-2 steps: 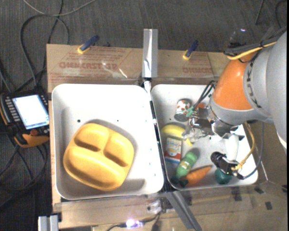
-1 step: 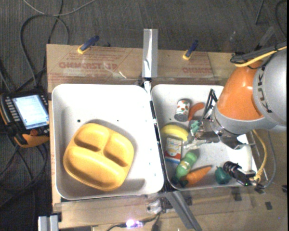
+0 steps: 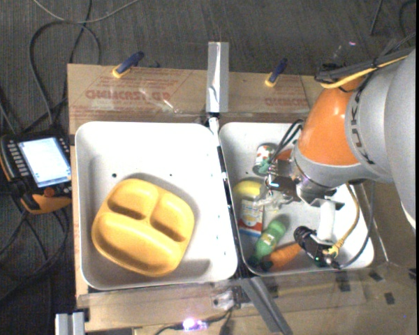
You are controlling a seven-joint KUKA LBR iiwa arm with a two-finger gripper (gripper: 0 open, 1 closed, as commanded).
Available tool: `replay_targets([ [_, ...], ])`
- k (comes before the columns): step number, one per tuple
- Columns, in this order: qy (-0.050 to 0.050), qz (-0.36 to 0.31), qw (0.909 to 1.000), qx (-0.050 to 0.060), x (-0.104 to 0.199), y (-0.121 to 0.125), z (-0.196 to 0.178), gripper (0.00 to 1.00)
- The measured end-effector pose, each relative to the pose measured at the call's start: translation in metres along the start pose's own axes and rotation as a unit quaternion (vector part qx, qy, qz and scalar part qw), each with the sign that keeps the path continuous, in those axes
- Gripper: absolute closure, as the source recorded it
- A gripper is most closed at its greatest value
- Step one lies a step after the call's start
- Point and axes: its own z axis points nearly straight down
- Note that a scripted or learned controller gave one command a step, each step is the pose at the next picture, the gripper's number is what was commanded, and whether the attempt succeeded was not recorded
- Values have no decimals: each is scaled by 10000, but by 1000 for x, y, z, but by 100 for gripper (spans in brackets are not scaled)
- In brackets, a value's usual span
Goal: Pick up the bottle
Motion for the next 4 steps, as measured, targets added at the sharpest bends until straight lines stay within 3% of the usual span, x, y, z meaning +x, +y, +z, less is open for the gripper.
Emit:
replay_targets([
  [1,-3,-1063,9943,-2,-92,10,33,100],
  [2,-7,-2750,9614,-24,-132,40,-166,100],
  [3,6,-4670,8842,-21,-102,8,-25,100],
  [4,-18,-3245,9459,-46,-67,2,104,100],
])
